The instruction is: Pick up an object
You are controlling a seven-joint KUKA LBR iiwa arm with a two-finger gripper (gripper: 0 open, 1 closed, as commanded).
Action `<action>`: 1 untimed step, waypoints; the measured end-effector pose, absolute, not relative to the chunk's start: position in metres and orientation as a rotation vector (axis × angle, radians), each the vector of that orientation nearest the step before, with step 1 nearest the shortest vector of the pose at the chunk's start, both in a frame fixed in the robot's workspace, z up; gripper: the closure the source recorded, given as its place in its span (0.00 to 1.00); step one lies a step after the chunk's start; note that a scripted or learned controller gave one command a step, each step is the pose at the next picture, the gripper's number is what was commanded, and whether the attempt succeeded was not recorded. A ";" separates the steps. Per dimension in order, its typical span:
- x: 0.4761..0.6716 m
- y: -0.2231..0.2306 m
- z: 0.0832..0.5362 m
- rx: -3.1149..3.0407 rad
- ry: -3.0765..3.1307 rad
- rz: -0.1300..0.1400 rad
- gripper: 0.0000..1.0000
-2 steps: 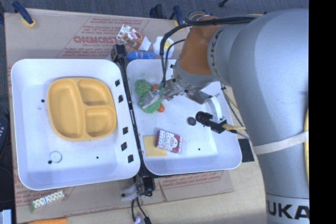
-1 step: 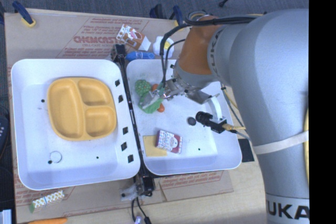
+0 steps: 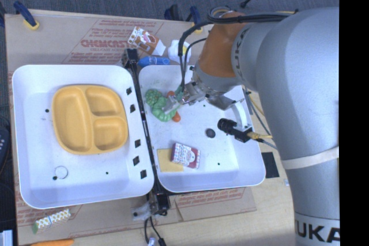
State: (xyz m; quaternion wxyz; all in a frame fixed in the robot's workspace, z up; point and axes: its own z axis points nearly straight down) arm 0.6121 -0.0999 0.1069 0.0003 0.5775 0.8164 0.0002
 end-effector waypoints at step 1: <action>0.575 -0.041 0.192 1.605 2.702 -0.001 1.00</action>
